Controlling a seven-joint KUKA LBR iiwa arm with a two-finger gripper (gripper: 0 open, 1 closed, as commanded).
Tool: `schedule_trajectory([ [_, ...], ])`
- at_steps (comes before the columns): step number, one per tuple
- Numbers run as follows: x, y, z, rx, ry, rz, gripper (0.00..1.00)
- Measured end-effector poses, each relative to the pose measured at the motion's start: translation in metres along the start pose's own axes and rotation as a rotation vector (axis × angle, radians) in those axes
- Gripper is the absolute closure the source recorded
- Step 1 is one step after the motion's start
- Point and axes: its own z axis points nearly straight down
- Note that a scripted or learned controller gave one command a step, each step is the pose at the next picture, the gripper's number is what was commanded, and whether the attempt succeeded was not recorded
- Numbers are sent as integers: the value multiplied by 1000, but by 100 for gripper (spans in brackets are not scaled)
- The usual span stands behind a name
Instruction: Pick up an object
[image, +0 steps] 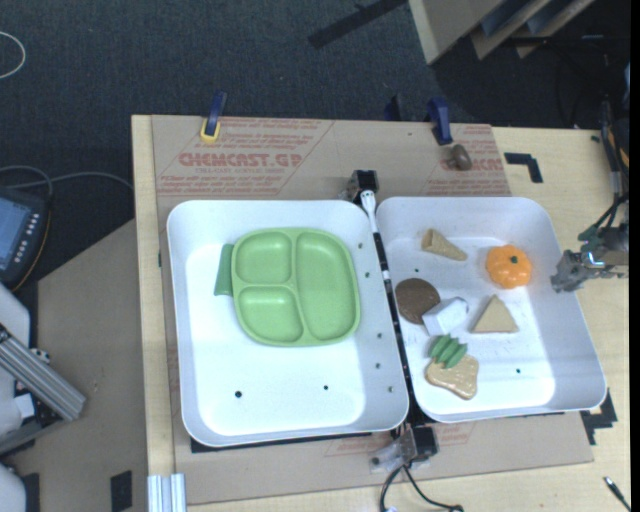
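From my overhead camera view, I see the gripper (583, 262) at the far right, just outside the right bin's (560, 385) right rim, over the bench (150, 300). It is small and dark there; I cannot tell how its claw stands, and I see nothing between its tips.

The right bin holds the pickable things: a small orange pumpkin (509, 267) nearest the gripper, a tan wedge (441, 244) toward the back, a brown round disc (416, 297) by the left wall, a white block (445, 316) touching it, a beige triangle (494, 316) just right of that, and a green piece (449, 350) resting against a tan cookie-like shape (454, 377) at the front.

The left bin (200, 380) bears a green divided plate (296, 286).
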Motion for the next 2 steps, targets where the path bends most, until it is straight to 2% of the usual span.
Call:
schedule_trajectory([
  [1,59,7,-10,5,6,-6,100],
  [2,112,30,-8,5,5,-6,100],
])
